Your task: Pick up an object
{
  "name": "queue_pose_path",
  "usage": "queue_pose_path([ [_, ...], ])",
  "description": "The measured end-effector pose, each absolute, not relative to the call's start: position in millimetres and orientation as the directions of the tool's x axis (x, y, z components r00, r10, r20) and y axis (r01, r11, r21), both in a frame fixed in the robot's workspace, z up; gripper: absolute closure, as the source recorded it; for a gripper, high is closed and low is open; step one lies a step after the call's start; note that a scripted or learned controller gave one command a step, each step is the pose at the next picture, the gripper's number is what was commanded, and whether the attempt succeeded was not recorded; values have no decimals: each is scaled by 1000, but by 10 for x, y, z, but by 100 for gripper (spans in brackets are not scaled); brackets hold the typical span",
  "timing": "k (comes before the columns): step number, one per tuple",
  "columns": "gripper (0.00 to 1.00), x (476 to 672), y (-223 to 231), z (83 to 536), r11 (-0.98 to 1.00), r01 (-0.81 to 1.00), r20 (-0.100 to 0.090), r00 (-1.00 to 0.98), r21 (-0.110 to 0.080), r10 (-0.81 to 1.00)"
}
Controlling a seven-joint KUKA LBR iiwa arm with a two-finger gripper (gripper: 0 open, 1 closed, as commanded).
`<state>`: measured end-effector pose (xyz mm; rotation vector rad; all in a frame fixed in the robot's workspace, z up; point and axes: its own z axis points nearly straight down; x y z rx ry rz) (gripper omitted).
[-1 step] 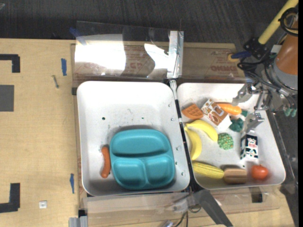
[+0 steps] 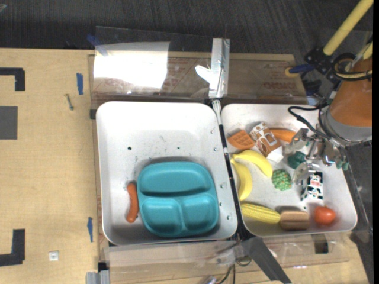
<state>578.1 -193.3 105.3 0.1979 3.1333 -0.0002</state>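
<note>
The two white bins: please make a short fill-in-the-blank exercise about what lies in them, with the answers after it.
1. The teal divided tray lies in the ____ bin of the camera view.
2. The sausage beside the tray is ____ in colour.
3. The banana lies in the right bin, and its colour is ____.
4. The gripper hangs over the ____ bin.

Missing words: left; orange; yellow; right
</note>
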Motion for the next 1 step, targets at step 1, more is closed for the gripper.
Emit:
queue_pose_path([
  [1,0,5172,-2190,874,974,226,-6,-974,0,226],
])
